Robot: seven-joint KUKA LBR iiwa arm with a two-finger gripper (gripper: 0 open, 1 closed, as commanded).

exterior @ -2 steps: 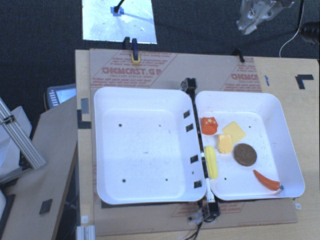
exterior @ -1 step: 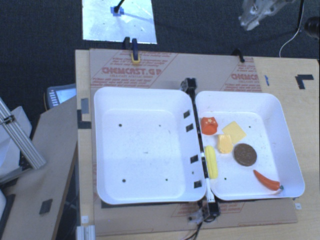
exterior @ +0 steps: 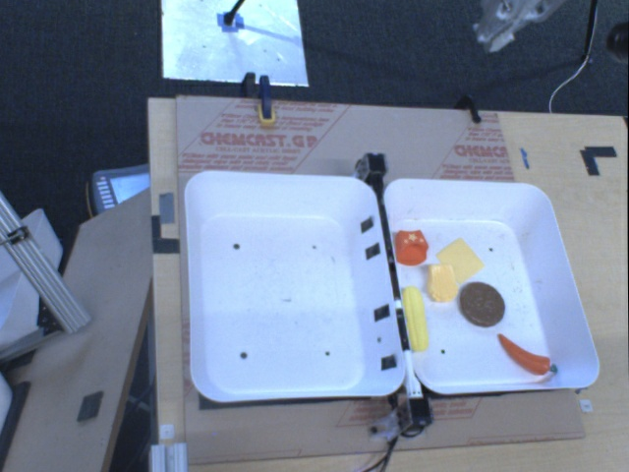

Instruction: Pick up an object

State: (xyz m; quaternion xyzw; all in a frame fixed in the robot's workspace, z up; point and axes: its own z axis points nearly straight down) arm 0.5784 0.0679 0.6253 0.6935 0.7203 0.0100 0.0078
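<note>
Well above the bins, the hand point(exterior: 511, 13) is blurred, grip unreadable; the yellow corn point(exterior: 416, 320) lies lengthwise along the right bin's point(exterior: 550, 214) left wall.

Metal sheet point(exterior: 234, 26): on dark floor, beyond bench.
Yellow clamp point(exterior: 265, 104): at cardboard's far edge.
Aluminium rail point(exterior: 37, 268): left, slanted.

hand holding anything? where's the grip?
Nothing visibly held. The hand hangs blurred above the bench, far from the food in the right bin.
</note>
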